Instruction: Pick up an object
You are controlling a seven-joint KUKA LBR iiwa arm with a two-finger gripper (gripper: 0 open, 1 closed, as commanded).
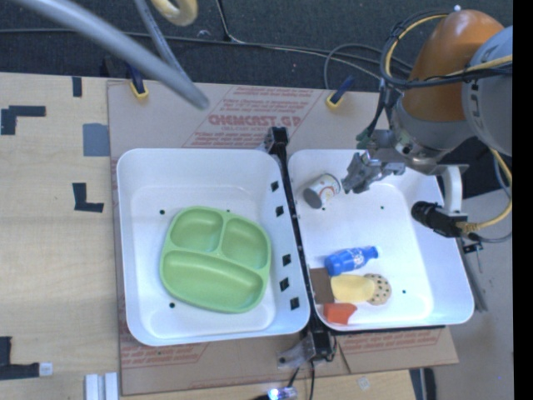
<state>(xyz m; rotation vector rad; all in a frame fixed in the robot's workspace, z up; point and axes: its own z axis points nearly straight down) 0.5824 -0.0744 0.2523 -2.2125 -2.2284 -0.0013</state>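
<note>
**Lining up on the small can in the right bin**

Camera view: the pincer (360,176) hangs over the far part of the right bin (441,307), reaching in from the right. Whether its fingers are apart or together I cannot tell; the tips are small and dark against the wrist.

Just beside it, toward the divider, lies a small white can (321,190) on its side, its grey end facing the near left. This looks like the likeliest target.

A good grasp probably calls for centring over the can's body before descending, and closing across its round sides, since it may roll.

Nearer the front lie a blue bottle (351,259), a yellow piece (358,288) and a red piece (338,312), close together. A green divided plate (216,258) sits in the left bin (137,223).
</note>
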